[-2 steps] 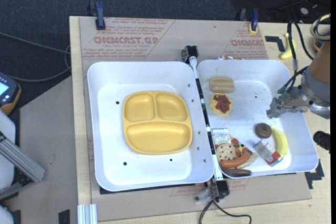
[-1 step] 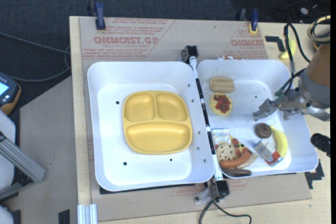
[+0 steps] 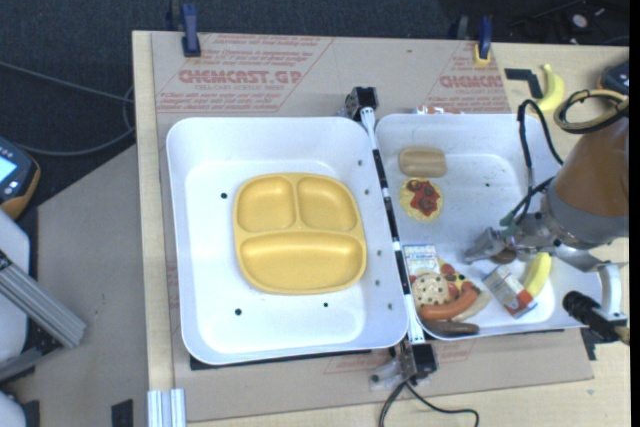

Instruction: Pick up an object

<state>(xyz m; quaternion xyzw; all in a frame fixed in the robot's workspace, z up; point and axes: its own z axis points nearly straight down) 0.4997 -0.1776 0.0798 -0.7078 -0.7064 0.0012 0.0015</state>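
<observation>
Hot dog [image 3: 450,311] and cookie [image 3: 431,289] crowd the right bin's near edge, left of the gripper [image 3: 497,253].

Just beside them, a banana [image 3: 538,273] and a small red-and-white block [image 3: 508,291] lie right under the gripper, the banana's long axis running near-to-far with a slight lean. I cannot tell whether anything is gripped or how the claw is set. Farther back sit a pizza slice [image 3: 422,199] and a bread roll [image 3: 422,161]; the left bin [image 3: 200,215] holds a yellow divided plate [image 3: 299,233].
</observation>
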